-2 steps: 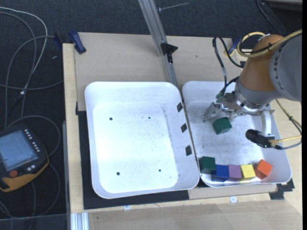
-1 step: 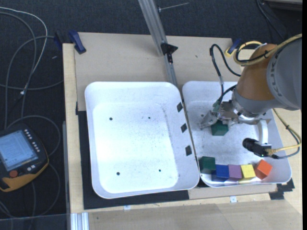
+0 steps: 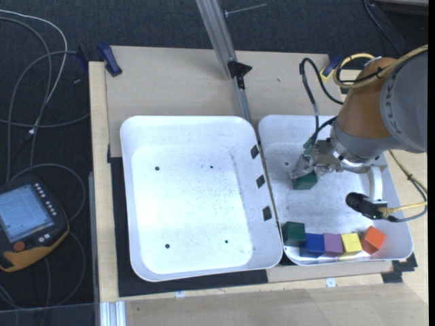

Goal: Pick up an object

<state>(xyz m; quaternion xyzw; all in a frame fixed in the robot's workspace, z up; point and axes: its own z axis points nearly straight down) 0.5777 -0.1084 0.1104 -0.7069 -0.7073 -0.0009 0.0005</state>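
while the arm (image 3: 387, 100) reaches in over the right bin (image 3: 401, 243), the gripper (image 3: 307, 170) sits low in that bin's middle with a small dark green block (image 3: 304, 180) right at its tips. the block looks to be just under and a touch in front of the fingers, touching or nearly touching them, but i honestly can't tell if it's actually pinched between them or just lying against them on the bin floor. same for the fingers: too small and too cluttered to say whether they're wide or narrow, so i'm calling it "cannot tell".

that's the relation everything hangs on imo. if the block is centred between the tips, closing and lifting straight up should do it. if it's offset toward the near side, the fingers will probably just nudge it away. the block looks roughly square, so no real long axis to line up with.

well away from the fingers, along the near wall of the same bin, there's a row of other blocks: green (image 3: 293, 232), blue (image 3: 315, 242), purple (image 3: 332, 242), yellow (image 3: 351, 242) and orange (image 3: 374, 238). those are clear of the gripper, so no crowding risk. the left bin (image 3: 136, 134) lies on the far side of the block from the arm.
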